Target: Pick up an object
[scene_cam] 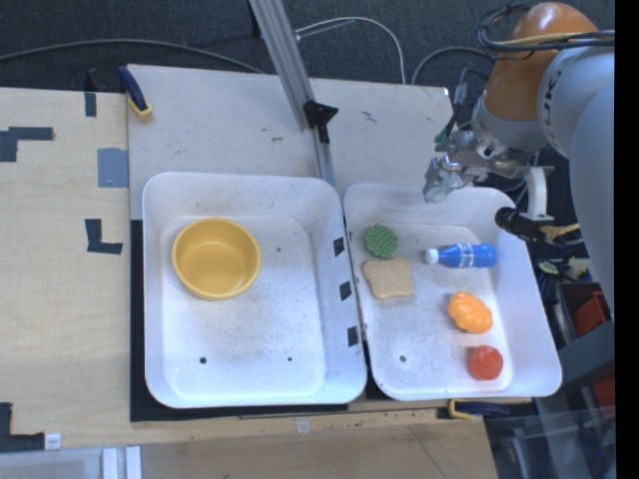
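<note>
My gripper (439, 187) hangs over the far rim of the right bin (524, 367), with nothing visible between its fingers. Inside that bin a blue bottle with a white cap (461, 256) lies on its side, below and a little right of the gripper. A green round object (380, 239) sits at the bin's left, with a slice of toast (388, 278) just in front of it. An orange lumpy object (469, 312) and a red ball-like object (484, 362) lie toward the near right corner. A yellow bowl (216, 257) stands upright in the left bin (160, 367).
A slanted metal pole (285, 43) with a black clamp crosses the back of the bench between the bins. Cables trail behind the bench. A blue and yellow tool (135, 92) lies at the back left.
</note>
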`<control>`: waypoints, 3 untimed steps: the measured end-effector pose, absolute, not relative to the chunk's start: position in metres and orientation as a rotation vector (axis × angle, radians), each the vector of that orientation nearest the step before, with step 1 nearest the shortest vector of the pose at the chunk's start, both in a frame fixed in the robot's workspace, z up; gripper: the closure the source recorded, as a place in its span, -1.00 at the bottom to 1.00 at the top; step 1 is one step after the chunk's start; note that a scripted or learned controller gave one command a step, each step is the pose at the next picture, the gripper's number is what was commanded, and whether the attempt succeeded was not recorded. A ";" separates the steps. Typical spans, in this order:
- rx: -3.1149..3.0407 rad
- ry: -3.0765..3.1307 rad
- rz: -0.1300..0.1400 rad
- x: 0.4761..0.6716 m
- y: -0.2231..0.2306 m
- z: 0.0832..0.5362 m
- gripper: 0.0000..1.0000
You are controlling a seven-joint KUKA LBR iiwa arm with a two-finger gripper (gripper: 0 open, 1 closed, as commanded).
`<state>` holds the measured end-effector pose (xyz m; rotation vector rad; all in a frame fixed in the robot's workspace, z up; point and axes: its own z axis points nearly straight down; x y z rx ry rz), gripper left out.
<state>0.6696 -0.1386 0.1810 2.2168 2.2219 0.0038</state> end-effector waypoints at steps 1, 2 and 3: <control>2.217 2.221 0.004 0.671 -0.138 0.222 1.00; 2.217 2.229 0.000 0.668 -0.094 0.225 1.00; 2.216 2.230 -0.001 0.667 -0.043 0.215 1.00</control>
